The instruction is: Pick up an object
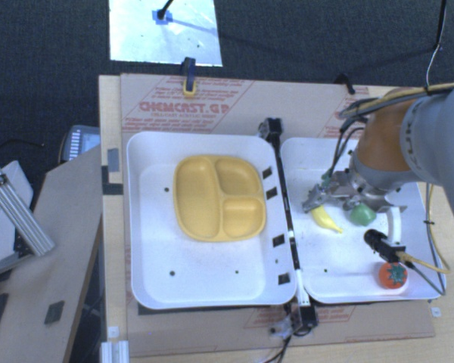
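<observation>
While the end effector [322, 197] hovers just above the yellow banana [326, 219], its finger state unreadable, it should centre on that banana, avoiding the neighbouring green ball [362, 215].

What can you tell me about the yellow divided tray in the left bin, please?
The yellow divided tray looks like smooth moulded plastic, rounded at the corners, with three compartments: one long section on its left and two smaller ones on its right. It lies flat, open side up, near the middle of the left bin, turned slightly askew. Nothing lies in it, and the arm is not near it.
</observation>
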Controlling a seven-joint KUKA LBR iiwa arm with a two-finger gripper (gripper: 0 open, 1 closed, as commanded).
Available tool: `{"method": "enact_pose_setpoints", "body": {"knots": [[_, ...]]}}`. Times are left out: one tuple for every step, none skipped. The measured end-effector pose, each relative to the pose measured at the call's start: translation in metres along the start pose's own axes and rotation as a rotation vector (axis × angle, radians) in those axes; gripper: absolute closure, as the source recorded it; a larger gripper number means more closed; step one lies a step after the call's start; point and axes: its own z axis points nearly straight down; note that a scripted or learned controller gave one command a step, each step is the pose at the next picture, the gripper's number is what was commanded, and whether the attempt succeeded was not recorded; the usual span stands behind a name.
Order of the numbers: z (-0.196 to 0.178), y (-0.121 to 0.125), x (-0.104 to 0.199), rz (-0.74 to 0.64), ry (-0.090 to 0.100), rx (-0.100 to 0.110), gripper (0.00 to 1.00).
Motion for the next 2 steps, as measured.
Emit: {"method": "enact_pose_setpoints", "body": {"knots": [[-0.013, 0.002, -0.001, 0.001, -0.001, -0.005, 1.0], [-0.073, -0.001, -0.009, 0.002, -0.002, -0.009, 1.0]]}}
